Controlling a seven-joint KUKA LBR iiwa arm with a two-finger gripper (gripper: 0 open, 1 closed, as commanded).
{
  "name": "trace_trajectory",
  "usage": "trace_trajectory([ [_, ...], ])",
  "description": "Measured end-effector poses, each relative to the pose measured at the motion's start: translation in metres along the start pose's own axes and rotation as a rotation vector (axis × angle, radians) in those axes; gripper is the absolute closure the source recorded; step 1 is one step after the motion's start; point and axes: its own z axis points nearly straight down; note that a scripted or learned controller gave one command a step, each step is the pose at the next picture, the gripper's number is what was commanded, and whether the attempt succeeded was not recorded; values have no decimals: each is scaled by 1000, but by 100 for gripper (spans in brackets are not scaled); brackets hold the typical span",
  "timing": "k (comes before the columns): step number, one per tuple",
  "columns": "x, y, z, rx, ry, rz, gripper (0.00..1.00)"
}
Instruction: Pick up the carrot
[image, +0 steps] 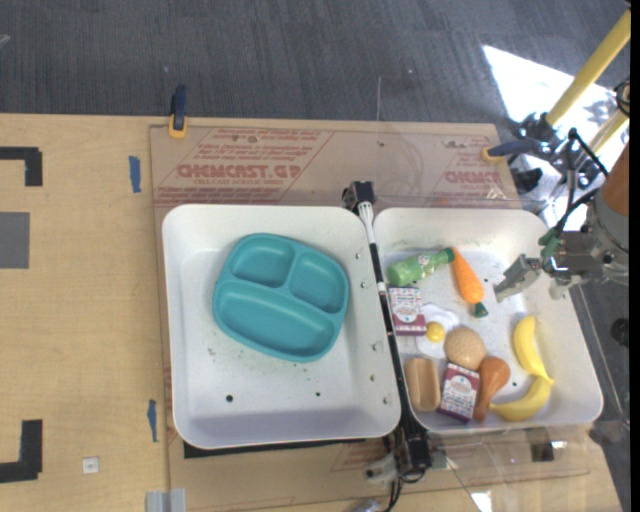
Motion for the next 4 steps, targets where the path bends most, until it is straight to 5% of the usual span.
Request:
trace_trajectory([
  [1,13,44,160,-7,-1,-10,0],
  [2,0,111,169,-10,-3,120,0],
  [3,-1,113,156,-18,-10,117,100],
  [4,-1,112,157,-14,-10,117,0],
])
